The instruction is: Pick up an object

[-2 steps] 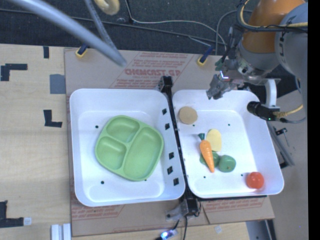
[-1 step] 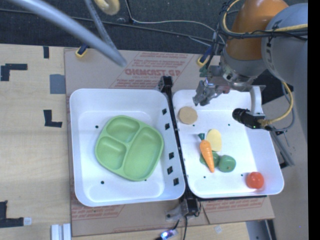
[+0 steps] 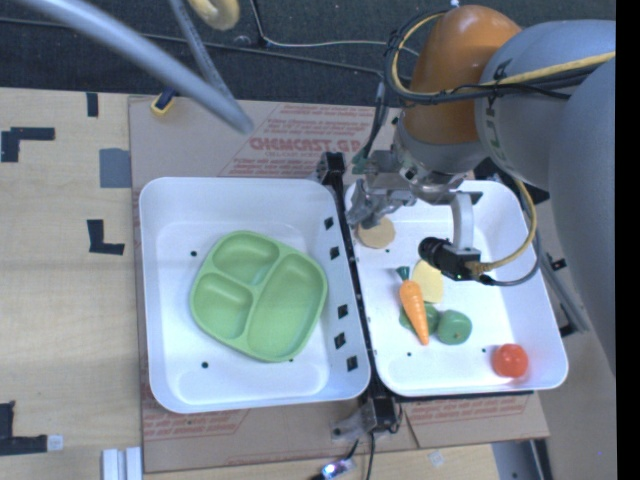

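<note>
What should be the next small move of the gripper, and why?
Probably a short descent straight down. The gripper hangs at the left end of the right bin, just above the tan round piece, which lies apart from the carrot. Nothing is seen between its fingers.

1. A light wood-grain bench [image 3: 60,268] is carrying the setup, with black tape marks [image 3: 98,236] lying on its left part
2. A brown cardboard sheet [image 3: 290,138] with red print is lying flat on the bench, under both bins
3. The left white bin [image 3: 160,298] and the right white bin [image 3: 525,368] are sitting side by side on the cardboard, their inner walls touching
</note>
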Robot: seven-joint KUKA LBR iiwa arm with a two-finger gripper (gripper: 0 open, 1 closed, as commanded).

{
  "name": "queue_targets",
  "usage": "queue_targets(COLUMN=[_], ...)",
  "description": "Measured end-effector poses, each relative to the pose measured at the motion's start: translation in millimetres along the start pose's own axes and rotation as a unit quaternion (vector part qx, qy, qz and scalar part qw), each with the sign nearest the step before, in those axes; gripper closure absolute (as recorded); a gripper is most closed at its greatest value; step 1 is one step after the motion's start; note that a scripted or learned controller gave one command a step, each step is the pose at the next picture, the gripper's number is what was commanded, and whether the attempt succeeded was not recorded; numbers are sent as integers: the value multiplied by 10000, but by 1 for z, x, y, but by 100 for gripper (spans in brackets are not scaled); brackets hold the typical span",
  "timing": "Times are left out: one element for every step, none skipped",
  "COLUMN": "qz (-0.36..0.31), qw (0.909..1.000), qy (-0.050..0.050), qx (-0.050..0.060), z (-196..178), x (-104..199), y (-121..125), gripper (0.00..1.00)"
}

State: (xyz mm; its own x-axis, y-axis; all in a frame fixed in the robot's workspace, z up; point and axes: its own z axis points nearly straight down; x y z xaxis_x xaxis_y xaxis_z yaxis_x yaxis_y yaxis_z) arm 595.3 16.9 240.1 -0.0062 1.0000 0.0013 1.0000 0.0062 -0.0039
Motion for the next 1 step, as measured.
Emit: queue_targets(qz=[4], qw=[10000], qy=[-4], qx=[-5], z=[2], x=[43], y=[-12], gripper=[100])
